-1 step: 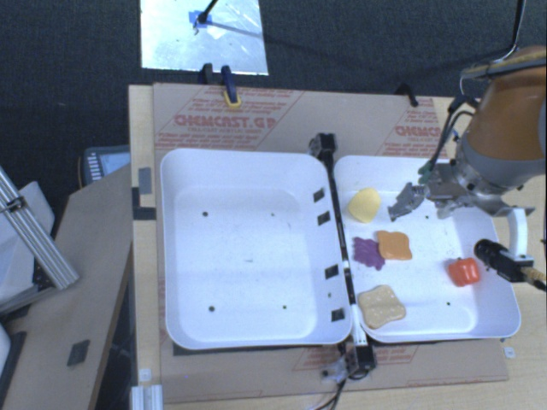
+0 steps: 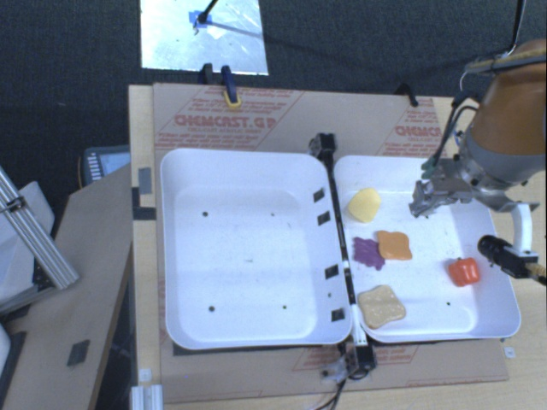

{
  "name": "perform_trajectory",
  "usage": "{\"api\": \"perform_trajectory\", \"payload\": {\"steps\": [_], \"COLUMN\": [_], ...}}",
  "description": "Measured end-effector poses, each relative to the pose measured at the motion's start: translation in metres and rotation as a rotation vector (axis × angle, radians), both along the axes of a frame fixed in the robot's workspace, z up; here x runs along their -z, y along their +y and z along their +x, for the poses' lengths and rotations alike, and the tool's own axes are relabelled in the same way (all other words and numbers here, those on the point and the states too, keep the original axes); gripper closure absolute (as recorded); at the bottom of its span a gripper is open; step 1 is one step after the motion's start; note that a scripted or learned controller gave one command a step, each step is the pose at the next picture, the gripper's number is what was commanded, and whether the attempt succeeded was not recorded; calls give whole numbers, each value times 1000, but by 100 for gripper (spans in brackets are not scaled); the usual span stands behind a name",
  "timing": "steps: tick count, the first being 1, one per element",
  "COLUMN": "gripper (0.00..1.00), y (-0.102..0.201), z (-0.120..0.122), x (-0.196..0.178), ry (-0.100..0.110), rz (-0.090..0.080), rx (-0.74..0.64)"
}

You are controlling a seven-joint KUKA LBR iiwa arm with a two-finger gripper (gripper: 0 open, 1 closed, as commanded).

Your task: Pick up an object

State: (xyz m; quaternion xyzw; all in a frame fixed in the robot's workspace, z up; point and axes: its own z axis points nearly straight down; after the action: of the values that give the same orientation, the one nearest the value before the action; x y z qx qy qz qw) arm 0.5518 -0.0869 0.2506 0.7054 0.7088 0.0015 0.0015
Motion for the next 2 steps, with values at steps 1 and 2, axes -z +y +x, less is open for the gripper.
{"api": "perform_trajectory", "payload": {"steps": [1,2], "gripper": [100,100], "y": [68,128], "z": [-9,12], "x": [-18,-95], "ry": [0,-7], "rz": [3,3], "rx": [-7,-7]}}
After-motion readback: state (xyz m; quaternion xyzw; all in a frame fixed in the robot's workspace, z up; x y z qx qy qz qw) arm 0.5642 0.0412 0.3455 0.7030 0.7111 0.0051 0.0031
